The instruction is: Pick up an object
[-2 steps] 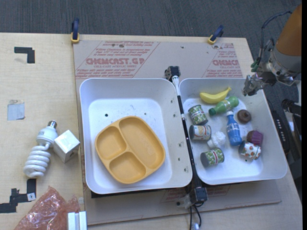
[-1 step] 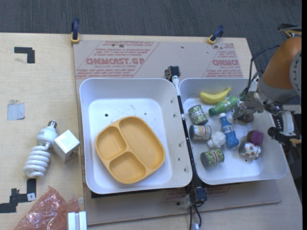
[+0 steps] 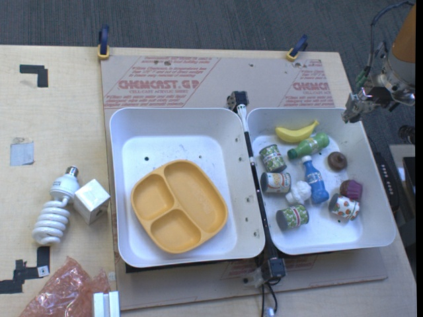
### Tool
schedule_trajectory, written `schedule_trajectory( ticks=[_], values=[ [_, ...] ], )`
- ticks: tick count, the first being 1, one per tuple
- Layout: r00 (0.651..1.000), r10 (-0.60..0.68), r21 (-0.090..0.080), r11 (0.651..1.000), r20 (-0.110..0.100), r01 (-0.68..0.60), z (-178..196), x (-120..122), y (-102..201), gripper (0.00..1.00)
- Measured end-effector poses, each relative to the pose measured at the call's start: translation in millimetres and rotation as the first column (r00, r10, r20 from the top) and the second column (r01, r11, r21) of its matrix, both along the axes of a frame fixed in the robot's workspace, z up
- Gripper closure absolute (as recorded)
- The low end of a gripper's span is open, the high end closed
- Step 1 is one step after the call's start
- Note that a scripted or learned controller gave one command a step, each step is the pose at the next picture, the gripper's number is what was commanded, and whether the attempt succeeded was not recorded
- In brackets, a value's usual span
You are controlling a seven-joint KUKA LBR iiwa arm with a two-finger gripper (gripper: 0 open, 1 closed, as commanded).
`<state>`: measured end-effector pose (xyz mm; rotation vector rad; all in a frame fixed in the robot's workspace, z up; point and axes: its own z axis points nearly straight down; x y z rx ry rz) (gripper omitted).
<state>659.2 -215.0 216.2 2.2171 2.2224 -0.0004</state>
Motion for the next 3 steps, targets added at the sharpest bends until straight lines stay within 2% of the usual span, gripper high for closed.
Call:
schedule_trajectory(
  ticks=[1,2,3],
  values=[
    [1.000,0.000,0.000,1.000,0.000,0.000,0,0,0,0.00],
    [1.000,0.000,0.002,1.000,0.007,0.000,-99,3,-6,0.00],
    [1.000,0.003,0.000,1.000,0.009,-0.003,-88,3,-6,1.00]
  ],
)
